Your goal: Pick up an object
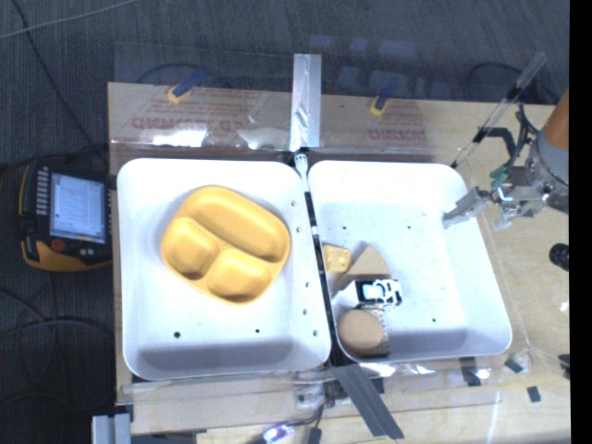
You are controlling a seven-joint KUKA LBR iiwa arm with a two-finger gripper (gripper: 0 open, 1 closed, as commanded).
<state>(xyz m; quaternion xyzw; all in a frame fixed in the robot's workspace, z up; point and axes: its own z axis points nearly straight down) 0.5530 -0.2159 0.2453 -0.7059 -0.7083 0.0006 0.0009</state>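
Over the right bin's [435,178] far right corner hovers the gripper [462,213]; whether apart or together cannot be told from this slant, and nothing hangs beneath. Crowded against the near left wall: a round tan disc [362,332], a black-and-white item [379,292], a tan wedge [367,262]. Alone in the left bin [148,340]: a yellow divided tray [225,242]. Best to travel left and nearer, centre over the disc, descend clear of the wall.
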